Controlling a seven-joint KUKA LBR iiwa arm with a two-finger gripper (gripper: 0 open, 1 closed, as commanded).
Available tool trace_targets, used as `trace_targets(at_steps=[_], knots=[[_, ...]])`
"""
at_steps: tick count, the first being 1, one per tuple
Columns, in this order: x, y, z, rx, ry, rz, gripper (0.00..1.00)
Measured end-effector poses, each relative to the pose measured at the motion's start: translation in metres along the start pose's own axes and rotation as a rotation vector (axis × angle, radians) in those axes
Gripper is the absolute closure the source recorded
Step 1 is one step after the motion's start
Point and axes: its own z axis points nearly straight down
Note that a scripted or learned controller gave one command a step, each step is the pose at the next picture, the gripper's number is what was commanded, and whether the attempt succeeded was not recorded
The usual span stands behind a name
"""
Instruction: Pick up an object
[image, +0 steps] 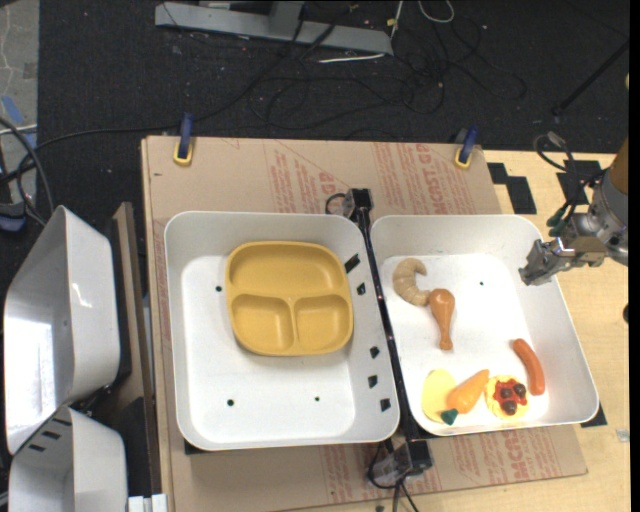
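Two white bins sit on a bench; gripper (541, 264), grip state unclear, hovers at right bin (560, 300) rim, approach step, must descend toward drumstick (442, 312).

Two bins sit side by side on the bench (270, 170), touching along their inner edges. The left bin (190, 330) holds a tray (290, 298), set toward its back and middle. In the right bin (560, 300), a croissant (407, 278) lies near the back left, with a drumstick (442, 316) touching it just in front and to its right. Along the front wall lie a carrot (467, 392), leaning over a flat disc (436, 391) at its left, and a small pizza (509, 395) at its right. A sausage (529, 365) lies just behind the pizza, toward the right wall. The gripper (537, 265) hangs over the right bin's back right rim, well apart from the food.
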Motion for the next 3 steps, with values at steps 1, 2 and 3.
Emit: trace_targets(at_steps=[1, 2, 3], knots=[[0.055, -0.003, -0.003, 0.007, 0.004, -0.004, 1.0], [0.107, -0.002, -0.004, 0.008, 0.004, -0.004, 1.0], [0.16, 0.007, 0.012, 0.01, 0.004, -0.003, 1.0]])
